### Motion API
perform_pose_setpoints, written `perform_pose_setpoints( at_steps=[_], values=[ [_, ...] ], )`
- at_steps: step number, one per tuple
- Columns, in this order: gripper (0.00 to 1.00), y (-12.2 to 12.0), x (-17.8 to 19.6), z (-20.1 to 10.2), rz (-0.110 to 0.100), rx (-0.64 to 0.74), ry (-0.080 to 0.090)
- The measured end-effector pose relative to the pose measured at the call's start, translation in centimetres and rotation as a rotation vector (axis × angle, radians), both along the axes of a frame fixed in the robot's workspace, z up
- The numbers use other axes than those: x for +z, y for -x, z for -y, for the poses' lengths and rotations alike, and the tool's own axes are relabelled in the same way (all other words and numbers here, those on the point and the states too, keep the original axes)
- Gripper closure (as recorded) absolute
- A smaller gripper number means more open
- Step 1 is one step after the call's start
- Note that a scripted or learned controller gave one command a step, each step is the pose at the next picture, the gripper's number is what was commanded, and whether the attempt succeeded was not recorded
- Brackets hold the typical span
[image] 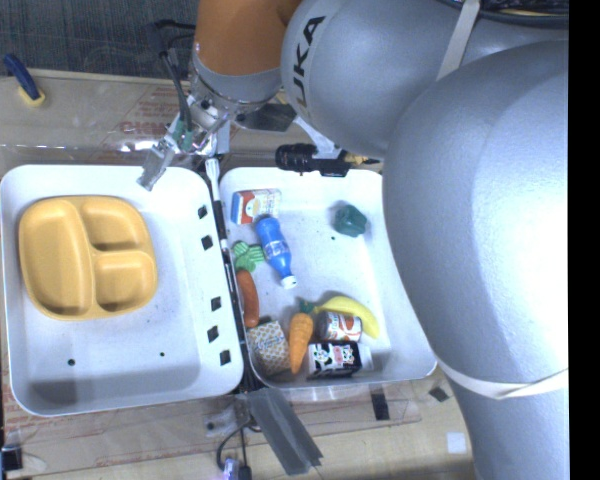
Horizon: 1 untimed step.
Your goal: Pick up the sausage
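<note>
Since the small reddish-brown toy sausage [248, 299] looks light, stiff and slick against the right white plastic bin [405, 313] wall, pinch mid-length; tool [172, 151] aperture unclear.

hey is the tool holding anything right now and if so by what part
Nothing is held. The tool hangs over the bins' top edge; the sausage lies in the right bin.

A pale wooden bench top [75, 98] is lying under a clear plastic sheet [100, 118], running far and left. Beyond its far edge, dark grey ribbed flooring [80, 13] is showing.
</note>
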State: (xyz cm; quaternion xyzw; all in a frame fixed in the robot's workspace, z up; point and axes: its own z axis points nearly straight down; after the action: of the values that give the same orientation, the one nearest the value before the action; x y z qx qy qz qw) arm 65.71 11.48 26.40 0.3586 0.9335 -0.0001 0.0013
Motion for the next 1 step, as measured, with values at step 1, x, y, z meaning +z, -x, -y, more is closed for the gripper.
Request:
perform_pose_setpoints(
  at_steps=[1],
  values=[
    [0.0, 1.28, -15.34, -5.09, 0.014, 0.009, -0.006]
  ],
)
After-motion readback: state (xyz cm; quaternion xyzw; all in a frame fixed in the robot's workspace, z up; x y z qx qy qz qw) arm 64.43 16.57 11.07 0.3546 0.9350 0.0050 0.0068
